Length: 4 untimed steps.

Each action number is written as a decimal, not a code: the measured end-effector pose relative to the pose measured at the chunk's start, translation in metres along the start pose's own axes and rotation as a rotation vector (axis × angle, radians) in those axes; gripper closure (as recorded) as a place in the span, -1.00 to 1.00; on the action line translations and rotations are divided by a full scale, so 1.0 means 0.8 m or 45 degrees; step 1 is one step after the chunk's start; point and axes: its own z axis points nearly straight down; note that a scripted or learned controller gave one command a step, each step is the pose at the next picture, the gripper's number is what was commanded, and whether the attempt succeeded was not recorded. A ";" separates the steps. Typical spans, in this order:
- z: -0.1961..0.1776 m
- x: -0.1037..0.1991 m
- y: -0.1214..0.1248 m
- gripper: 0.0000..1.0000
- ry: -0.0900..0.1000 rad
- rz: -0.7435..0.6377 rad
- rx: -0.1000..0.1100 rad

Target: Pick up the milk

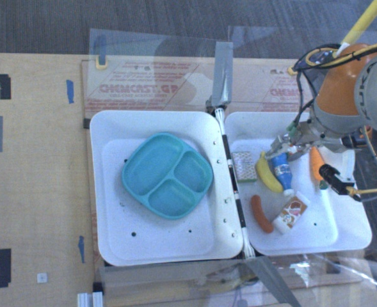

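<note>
- Milk carton point(290, 213) lies tilted at lower centre of the right bin point(351, 235), just right of a sausage point(261, 213).
- Gripper point(288, 143) sits above a blue bottle point(281, 170), well clear of the carton; finger spacing cannot be told.
- Banana point(266, 171) touches the bottle's left side; a carrot point(315, 163) lies to its right.
- Left bin point(111, 235) holds a blue divided plate point(167, 175).

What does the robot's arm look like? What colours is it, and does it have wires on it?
The arm is grey with a big rounded orange band near the wrist. Black cables loop over the top of it, with a bit of yellow among them. Its tool is small, grey and metallic.
</note>
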 end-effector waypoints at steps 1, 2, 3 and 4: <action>-0.125 0.006 -0.084 -1.00 0.004 -0.316 0.004; -0.035 0.029 -0.009 -1.00 0.000 -0.287 0.000; 0.011 -0.038 0.019 -1.00 -0.002 -0.320 -0.003; 0.012 -0.038 0.019 -1.00 -0.002 -0.320 -0.002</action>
